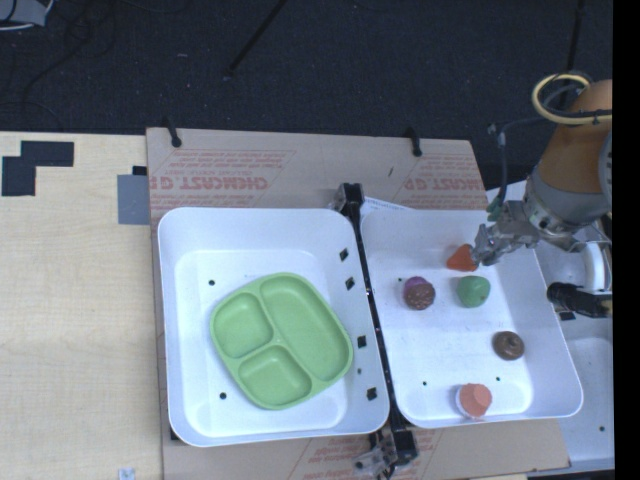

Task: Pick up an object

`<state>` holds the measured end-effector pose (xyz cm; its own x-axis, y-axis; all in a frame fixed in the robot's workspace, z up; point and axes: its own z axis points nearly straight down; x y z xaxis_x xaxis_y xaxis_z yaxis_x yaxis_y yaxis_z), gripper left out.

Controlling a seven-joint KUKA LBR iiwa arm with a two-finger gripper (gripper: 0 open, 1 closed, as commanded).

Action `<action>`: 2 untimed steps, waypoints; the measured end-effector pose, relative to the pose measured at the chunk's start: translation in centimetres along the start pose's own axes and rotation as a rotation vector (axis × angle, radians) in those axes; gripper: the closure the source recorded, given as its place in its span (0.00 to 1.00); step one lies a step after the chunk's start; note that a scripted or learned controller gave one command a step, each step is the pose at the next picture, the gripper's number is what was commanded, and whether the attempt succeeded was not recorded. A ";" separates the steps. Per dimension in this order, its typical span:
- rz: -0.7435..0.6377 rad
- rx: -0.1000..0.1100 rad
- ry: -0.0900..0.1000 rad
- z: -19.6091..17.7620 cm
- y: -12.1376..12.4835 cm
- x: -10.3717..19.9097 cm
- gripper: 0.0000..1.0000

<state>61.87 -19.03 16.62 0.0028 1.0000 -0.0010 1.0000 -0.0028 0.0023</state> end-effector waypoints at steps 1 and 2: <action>-0.004 -0.001 0.000 -5.4 0.1 -0.1 1.00; -0.007 0.004 0.003 -6.5 -0.5 5.4 1.00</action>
